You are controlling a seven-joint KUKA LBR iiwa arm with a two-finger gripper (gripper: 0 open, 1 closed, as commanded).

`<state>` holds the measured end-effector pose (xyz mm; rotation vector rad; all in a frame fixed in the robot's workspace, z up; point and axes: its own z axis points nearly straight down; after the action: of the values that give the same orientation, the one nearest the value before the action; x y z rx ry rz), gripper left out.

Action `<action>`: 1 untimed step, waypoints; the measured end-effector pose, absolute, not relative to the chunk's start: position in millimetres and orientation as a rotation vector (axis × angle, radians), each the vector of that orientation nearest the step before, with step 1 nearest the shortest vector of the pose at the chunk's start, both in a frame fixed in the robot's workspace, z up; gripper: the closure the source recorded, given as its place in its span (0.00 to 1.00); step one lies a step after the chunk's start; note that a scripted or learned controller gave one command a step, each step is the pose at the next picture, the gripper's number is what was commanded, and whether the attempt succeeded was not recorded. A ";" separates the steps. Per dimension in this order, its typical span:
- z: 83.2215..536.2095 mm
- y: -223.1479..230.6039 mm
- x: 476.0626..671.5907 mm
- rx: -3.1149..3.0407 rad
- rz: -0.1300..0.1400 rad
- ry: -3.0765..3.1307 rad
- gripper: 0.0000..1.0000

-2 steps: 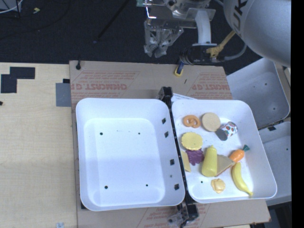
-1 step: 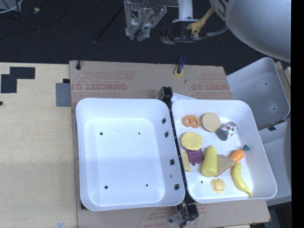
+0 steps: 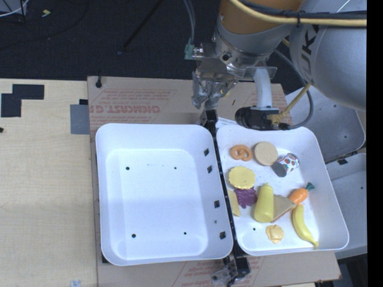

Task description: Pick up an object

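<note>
White plastic bins sit side by side on the tabletop, the right bin [image 3: 326, 178] holding toy foods such as a banana [image 3: 304, 225], while the end effector [image 3: 209, 95] hovers beyond their far edge, grip state unclear, nothing picked yet.

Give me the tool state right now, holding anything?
Tool: cannot be told whether open or closed; it sits above the bins' far edge, with nothing seen between its tips. The toys lie in the right bin.
</note>
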<state>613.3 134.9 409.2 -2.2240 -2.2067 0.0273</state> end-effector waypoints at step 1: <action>545.4 160.5 644.7 -2.222 -0.014 -2.230 1.00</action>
<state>644.7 160.5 545.4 -2.2216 -2.2298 -0.0135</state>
